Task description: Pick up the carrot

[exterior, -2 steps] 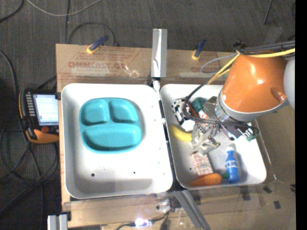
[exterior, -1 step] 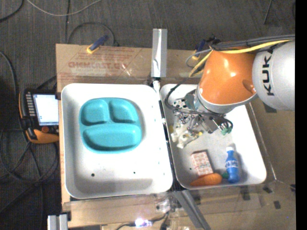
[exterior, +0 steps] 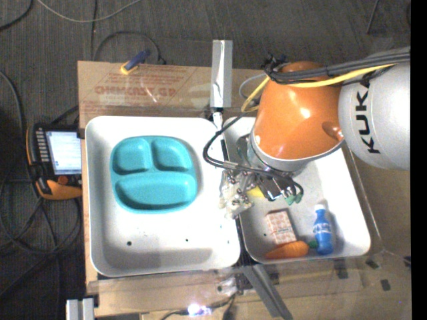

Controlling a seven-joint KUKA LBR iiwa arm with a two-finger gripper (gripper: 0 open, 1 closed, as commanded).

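Below, on the bench, two white bins sit side by side; the left bin [exterior: 100,245] holds a teal plate [exterior: 156,173] with three compartments, lying flat toward its upper half; the right bin [exterior: 357,235] holds the loose things. Over the right bin's upper left hangs the arm [exterior: 383,115], grey, with its orange band [exterior: 297,122] wide in the view and black and yellow cables trailing across it; the gripper [exterior: 235,195] sits below the band, just at the wall between the two bins, and whether it is wide or narrow I cannot tell, since it is a pale tangle there; nothing shows clearly held in it.

The carrot [exterior: 288,249] lies on its side along the right bin's lower edge, orange, well apart from the gripper; a small box [exterior: 279,226] with a reddish face sits just above it, near or touching; a blue bottle [exterior: 323,230] with a white cap stands just to the carrot's right, close beside its end.

Left of the bench an orange-edged pendant [exterior: 57,160] with a lit screen rests on the floor.
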